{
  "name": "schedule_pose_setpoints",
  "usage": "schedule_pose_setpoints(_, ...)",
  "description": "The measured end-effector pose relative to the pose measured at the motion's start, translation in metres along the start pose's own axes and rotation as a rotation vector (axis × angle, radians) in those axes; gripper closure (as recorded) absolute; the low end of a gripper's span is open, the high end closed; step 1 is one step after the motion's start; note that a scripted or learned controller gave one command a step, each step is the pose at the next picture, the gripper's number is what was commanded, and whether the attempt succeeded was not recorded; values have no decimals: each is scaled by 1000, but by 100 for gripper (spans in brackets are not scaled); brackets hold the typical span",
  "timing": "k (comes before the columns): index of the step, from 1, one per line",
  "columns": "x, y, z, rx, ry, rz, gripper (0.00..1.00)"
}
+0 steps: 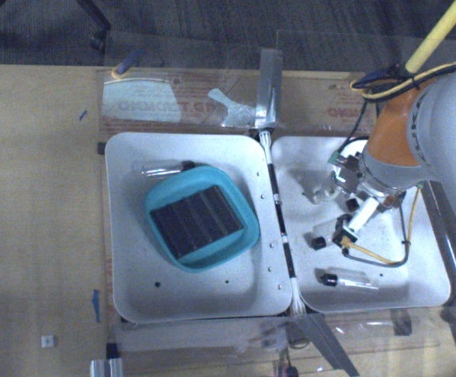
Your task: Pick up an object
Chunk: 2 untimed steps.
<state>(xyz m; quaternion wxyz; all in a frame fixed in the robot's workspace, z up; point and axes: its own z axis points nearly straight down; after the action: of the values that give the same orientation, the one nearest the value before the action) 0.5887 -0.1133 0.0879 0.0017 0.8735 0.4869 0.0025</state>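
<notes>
Camera view: gripper (328,185) over right bin (432,289), grip state cannot tell; cap (318,242) and tube (347,280) nearby; tub (203,218) in left bin (126,210)

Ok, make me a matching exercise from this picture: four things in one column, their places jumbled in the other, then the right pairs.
Things:
1. teal tub
2. black bit
3. capped tube
4. clear wrap

Places:
a. right bin, by its near edge
b. bench, behind the bins
c. left bin
d. right bin, about the middle

Pairs: 1-c, 2-d, 3-a, 4-b
</notes>
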Motion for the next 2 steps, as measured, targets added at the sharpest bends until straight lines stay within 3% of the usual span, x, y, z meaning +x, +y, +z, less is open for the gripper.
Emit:
schedule_pose_setpoints(1,-64,24,0,-1,-3,22,0)
schedule_pose_setpoints(2,-94,18,-3,6,20,-45,0)
